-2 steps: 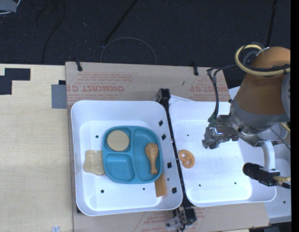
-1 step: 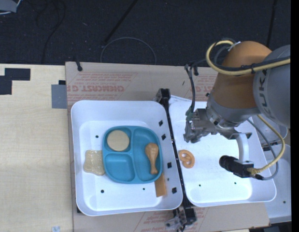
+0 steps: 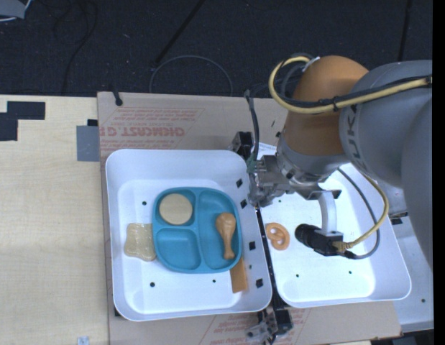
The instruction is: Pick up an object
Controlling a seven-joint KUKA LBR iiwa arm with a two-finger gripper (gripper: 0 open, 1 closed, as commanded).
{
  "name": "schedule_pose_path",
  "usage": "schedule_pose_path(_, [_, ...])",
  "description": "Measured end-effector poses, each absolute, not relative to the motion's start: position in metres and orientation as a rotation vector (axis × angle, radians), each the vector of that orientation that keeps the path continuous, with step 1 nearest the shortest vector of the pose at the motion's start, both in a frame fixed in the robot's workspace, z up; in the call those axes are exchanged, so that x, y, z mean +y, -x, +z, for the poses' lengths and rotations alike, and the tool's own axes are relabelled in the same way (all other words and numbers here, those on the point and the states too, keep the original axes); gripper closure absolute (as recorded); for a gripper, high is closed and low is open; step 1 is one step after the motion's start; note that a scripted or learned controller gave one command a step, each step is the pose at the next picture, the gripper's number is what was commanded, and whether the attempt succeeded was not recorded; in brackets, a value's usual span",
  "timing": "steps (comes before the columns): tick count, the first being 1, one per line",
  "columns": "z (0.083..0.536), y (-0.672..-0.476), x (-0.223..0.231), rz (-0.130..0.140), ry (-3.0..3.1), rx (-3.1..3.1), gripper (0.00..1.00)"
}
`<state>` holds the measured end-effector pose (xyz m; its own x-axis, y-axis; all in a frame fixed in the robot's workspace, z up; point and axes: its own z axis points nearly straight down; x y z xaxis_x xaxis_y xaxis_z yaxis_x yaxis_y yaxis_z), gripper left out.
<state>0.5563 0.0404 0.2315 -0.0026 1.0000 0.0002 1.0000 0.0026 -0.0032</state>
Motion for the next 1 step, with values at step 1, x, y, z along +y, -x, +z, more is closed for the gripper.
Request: schedule_pose_path(1, [0.2191,-0.5792,0.0852,0.003,2.215,-2.224,1.0])
